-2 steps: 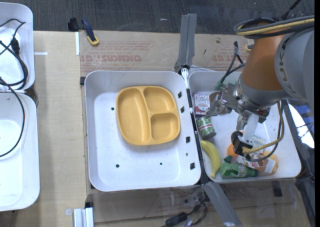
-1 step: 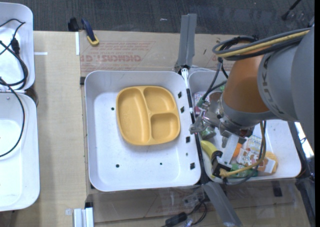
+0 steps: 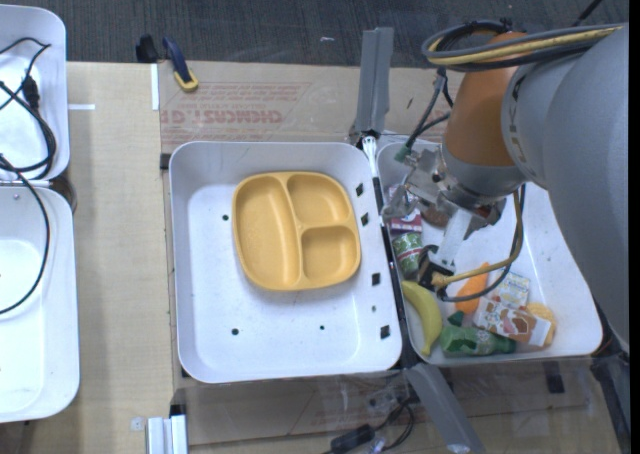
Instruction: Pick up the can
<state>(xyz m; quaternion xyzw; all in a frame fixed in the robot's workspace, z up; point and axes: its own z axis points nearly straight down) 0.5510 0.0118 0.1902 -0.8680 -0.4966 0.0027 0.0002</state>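
Fingers of the gripper point(image 3: 405, 204) sit hidden under the wrist's bulk, so I cannot tell whether they are apart or together. It hangs over the right-hand bin point(image 3: 588, 327), near that bin's 10 o'clock corner. The can point(image 3: 408, 248) lies just at its 6 o'clock, close against the 9 o'clock wall. The risk, I reckon, is that crowding: a descent could strike the wall or snag the banana point(image 3: 425, 314) at the can's 5 o'clock. I count 1 can, 1 banana, 1 carton point(image 3: 510, 317), 2 bins, and 1 yellow plate point(image 3: 296, 230) in the other bin point(image 3: 200, 282).
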